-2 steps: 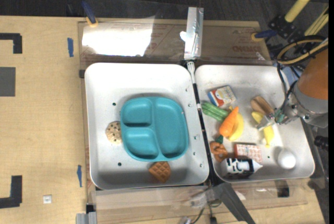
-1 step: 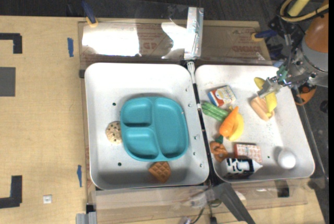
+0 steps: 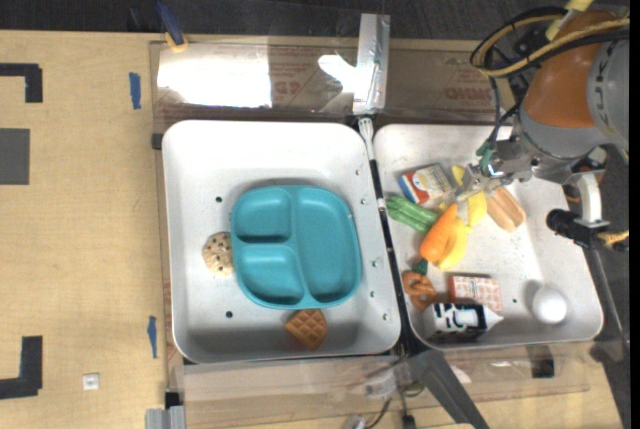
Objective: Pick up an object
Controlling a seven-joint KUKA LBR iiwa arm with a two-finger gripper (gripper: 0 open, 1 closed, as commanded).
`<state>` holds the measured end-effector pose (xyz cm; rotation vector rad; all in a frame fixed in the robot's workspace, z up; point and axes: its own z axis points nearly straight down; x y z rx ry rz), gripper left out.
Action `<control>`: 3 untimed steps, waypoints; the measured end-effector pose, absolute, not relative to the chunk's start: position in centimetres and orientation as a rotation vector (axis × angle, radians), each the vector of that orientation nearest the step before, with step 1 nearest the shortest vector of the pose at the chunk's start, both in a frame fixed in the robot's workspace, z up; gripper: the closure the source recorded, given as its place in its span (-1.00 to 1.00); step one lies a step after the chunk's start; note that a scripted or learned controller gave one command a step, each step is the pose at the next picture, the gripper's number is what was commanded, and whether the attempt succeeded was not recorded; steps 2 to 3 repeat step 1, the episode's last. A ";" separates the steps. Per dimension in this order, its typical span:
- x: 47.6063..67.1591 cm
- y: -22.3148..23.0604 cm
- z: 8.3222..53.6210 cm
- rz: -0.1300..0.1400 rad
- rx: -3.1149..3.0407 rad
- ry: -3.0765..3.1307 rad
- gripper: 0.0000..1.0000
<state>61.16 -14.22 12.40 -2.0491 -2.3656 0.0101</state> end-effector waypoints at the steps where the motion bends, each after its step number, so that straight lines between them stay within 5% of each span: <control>1: 61.2 -6.4 19.9 -0.008 -2.513 -1.890 1.00; 3: 61.2 -6.4 19.9 -0.008 -2.513 -1.890 1.00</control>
